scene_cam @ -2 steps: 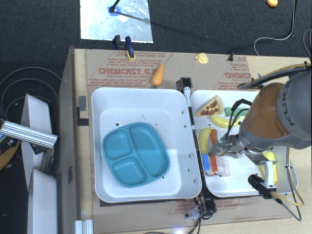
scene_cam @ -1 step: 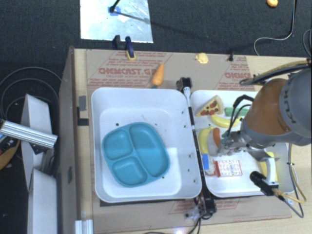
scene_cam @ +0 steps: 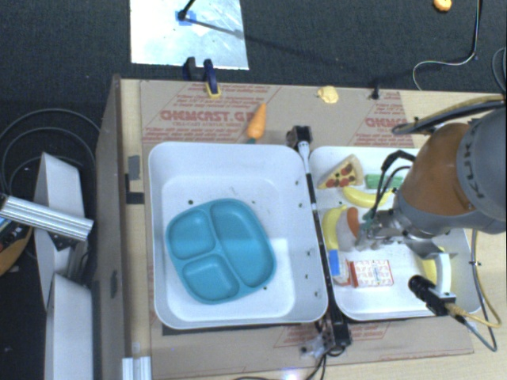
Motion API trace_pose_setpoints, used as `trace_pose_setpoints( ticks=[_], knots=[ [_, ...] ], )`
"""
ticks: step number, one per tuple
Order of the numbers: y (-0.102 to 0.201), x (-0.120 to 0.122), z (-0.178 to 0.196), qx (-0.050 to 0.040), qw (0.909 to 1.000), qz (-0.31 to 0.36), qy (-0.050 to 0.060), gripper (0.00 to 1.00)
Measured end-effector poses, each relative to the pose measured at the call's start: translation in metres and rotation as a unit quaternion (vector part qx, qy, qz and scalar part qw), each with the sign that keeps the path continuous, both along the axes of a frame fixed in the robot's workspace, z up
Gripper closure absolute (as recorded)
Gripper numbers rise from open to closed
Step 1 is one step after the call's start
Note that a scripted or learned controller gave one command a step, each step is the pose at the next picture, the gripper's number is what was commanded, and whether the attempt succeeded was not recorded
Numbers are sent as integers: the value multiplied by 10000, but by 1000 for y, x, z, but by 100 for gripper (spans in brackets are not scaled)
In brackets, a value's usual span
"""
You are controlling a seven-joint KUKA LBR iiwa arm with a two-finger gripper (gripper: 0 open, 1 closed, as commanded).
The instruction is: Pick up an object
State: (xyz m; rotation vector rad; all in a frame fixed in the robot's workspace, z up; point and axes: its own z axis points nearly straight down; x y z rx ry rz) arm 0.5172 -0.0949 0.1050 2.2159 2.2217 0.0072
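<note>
Step in hand, as we read it: closing in on something to grab in the right bin (scene_cam: 384, 303). The gripper (scene_cam: 371, 233) sits low over the middle of that bin, and the grey arm (scene_cam: 444, 182) with its orange band reaches in from the right.

Nearest candidates: an orange-red piece (scene_cam: 352, 222) just left of the gripper, a yellow piece (scene_cam: 334, 218) beside that, and a banana (scene_cam: 358, 197) just above. A red-and-white box (scene_cam: 371, 274) lies just below the gripper, with a small blue item (scene_cam: 336, 264) to its left. The toy pizza slice (scene_cam: 341, 172) is near the bin's top left corner, further off.

To do this well, we judge:
- Pick one target. The pieces are crowded, so a descent between two of them risks pinching nothing or shoving both.
- The orange-red piece looks the closest. Centre over it, close across its narrow side, then lift straight up.
- The flat box looks hard to grip from above, so we skip it.
- Keep off the wall between the bins.

Tool state: the wrist hides the tip, so we cannot tell whether the gripper is apart or together. We see nothing clamped in it, and we cannot tell whether it touches the orange-red piece or just sits beside it.

The left bin (scene_cam: 170, 169) holds a blue divided plate (scene_cam: 220, 249), well apart from the gripper. A toy carrot (scene_cam: 255, 121) lies on the cardboard outside both bins.
</note>
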Motion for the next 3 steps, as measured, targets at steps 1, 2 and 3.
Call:
trace_pose_setpoints(
  ticks=[1, 2, 3],
  knots=[
    [0, 0, 0, 1, 10000, 0, 1, 0],
    [2, 50, -19, -33, 10000, 2, -13, 0],
    [3, 49, -9, -16, 10000, 2, 0, 100]
  ],
)
